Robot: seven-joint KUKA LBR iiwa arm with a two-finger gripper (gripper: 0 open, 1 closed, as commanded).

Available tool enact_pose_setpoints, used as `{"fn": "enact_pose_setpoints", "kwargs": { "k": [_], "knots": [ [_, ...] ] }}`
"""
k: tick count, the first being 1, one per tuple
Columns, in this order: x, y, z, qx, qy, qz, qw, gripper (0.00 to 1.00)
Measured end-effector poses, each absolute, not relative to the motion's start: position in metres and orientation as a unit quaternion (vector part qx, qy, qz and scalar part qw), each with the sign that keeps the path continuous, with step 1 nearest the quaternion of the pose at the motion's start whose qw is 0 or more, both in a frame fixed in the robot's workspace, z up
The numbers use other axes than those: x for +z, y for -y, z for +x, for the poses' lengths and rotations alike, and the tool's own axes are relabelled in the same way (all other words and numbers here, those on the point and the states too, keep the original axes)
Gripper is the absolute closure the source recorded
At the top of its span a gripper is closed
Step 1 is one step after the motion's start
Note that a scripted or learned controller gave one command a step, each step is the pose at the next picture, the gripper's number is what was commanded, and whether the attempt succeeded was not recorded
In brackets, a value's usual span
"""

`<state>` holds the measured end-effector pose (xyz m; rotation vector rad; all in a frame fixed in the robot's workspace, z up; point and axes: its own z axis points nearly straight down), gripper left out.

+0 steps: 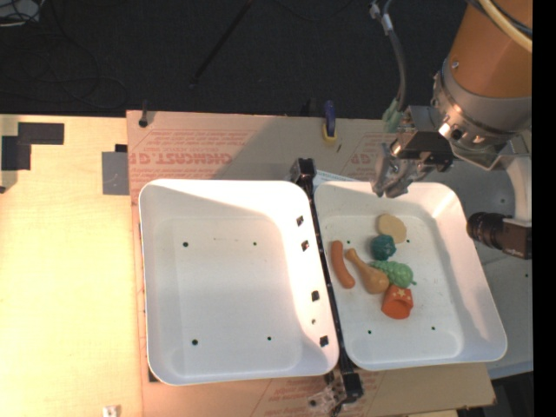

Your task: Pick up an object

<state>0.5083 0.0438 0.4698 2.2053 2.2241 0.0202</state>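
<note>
The gripper [393, 183] hangs over the far edge of the right bin [473, 320], close to its far left corner. The arm [486, 68] comes in from the right, grey with a big orange part up top. Nothing sits between the fingers. I cannot tell if they are apart or closed, because they look like one small dark blur.

All the toys lie in the right bin, in a little bunch near the middle, a bit toward the left wall. A pale round thing like a potato [392, 227] lies nearest the far edge. Just under it sits a dark teal lump [383, 248]. An orange hot dog [342, 263] lies closest to the left wall. A tan chicken leg [368, 272] lies next to it. A green leafy piece [398, 273] touches the chicken leg, and a red chunk [397, 302] sits right below the green one, nearest the front.

The gripper is above the bunch and well apart from it.

The left bin [165, 320] sits side by side with the right one. Both rest on a brown board [217, 150].
</note>
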Motion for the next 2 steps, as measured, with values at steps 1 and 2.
{"fn": "enact_pose_setpoints", "kwargs": {
  "k": [1, 2],
  "knots": [
    [0.26, -0.046, 0.557, -0.007, -0.707, 0.707, -0.005, 1.0],
    [0.342, -0.124, 0.584, 0.0023, -0.709, 0.705, 0.001, 1.0]
  ]
}}
